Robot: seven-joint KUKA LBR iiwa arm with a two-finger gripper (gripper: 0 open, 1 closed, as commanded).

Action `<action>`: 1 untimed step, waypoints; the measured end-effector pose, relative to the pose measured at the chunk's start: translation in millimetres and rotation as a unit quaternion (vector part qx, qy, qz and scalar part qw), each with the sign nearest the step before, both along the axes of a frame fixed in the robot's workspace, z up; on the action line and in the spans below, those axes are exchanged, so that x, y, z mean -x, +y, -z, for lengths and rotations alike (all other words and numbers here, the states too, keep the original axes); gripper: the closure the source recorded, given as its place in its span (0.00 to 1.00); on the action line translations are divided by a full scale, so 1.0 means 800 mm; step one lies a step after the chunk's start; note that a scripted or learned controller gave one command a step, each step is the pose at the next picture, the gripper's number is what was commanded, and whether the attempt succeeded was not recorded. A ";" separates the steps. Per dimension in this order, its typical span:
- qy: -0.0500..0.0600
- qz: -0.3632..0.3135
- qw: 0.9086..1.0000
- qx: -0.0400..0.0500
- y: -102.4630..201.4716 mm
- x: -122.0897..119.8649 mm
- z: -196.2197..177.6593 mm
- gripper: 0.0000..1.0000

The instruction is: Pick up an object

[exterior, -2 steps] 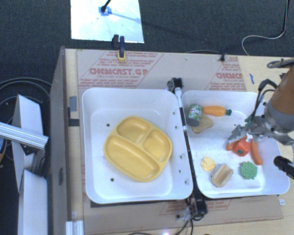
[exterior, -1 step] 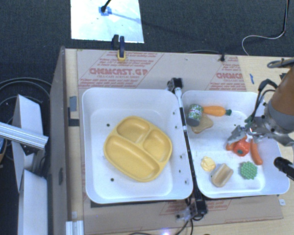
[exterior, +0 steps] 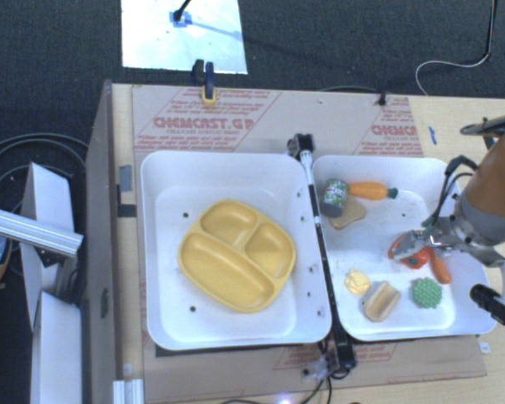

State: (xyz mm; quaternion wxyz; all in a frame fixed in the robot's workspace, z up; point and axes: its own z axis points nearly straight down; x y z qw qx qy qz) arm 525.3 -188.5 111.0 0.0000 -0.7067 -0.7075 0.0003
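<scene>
Red object [exterior: 411, 252], tomato-like, lies at mid-right of frame in right bin [exterior: 387, 331], touching an orange carrot-shaped piece [exterior: 440, 267]; partly hidden.

The arm [exterior: 498, 194] runs off the right edge, its hand [exterior: 429, 241] too blurred to read at the fingers, covering part of a red toy [exterior: 408, 252], and the worktop's [exterior: 236, 112] far-right corner gets cropped.

Yellow divided plate [exterior: 237, 254] in the left bin [exterior: 164, 183]; toy foods in the right bin [exterior: 379, 331], arm [exterior: 492, 194] over its right side.
</scene>
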 end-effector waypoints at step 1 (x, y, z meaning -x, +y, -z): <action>-0.002 -0.001 1.000 0.000 0.000 -0.002 -0.013 1.00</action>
